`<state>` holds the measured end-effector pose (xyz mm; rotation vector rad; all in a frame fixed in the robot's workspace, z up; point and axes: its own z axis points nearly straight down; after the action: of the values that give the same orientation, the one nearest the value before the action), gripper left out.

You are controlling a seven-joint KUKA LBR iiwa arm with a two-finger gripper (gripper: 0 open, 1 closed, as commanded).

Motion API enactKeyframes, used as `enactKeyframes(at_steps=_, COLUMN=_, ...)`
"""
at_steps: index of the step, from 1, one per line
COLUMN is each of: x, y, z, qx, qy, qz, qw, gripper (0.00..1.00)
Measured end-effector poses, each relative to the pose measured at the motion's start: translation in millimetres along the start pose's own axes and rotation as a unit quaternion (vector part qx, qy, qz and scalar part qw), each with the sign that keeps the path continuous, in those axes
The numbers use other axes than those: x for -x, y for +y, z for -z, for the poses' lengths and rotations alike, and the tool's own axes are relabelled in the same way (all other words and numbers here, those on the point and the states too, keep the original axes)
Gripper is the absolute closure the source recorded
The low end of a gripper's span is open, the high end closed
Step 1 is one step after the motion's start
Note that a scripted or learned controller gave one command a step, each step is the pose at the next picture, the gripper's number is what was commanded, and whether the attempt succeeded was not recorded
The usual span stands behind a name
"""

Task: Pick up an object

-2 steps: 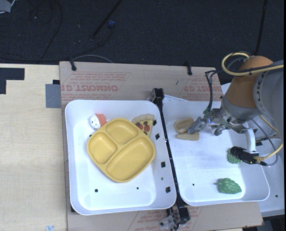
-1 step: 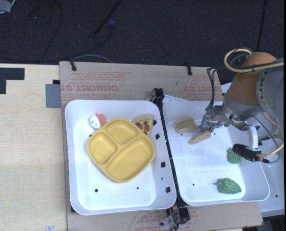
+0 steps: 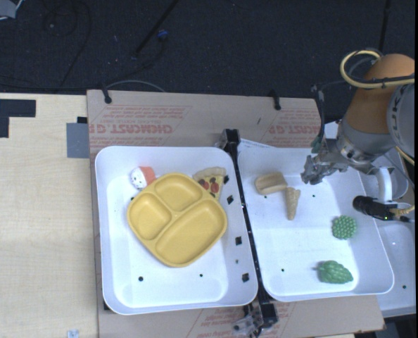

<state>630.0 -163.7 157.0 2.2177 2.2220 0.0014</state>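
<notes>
My gripper (image 3: pixel 313 175) hangs over the back of the right bin (image 3: pixel 378 277), just right of a tan bread-like piece (image 3: pixel 270 182) and a pale cone (image 3: pixel 293 202). Nothing shows between its fingers. A green bumpy ball (image 3: pixel 343 227) lies at the right of that bin, and a green leafy piece (image 3: pixel 334 272) sits near its front right corner. The left bin (image 3: pixel 117 280) holds a yellow divided plate (image 3: pixel 177 218), a pizza slice (image 3: pixel 211 180) behind it and a small white and orange toy (image 3: pixel 141 177) at the back left.
A black divider (image 3: pixel 238 210) runs between the two bins. A cardboard sheet (image 3: pixel 195 122) lies under both bins. Pale bench top (image 3: pixel 33 217) stretches to the left.
</notes>
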Motion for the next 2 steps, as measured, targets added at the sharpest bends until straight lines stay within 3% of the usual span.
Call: enactKeyframes(at_steps=2, x=-2.9, y=-1.6, z=90.3, qx=0.000, qy=0.000, qz=0.000, qw=1.0000, gripper=1.00)
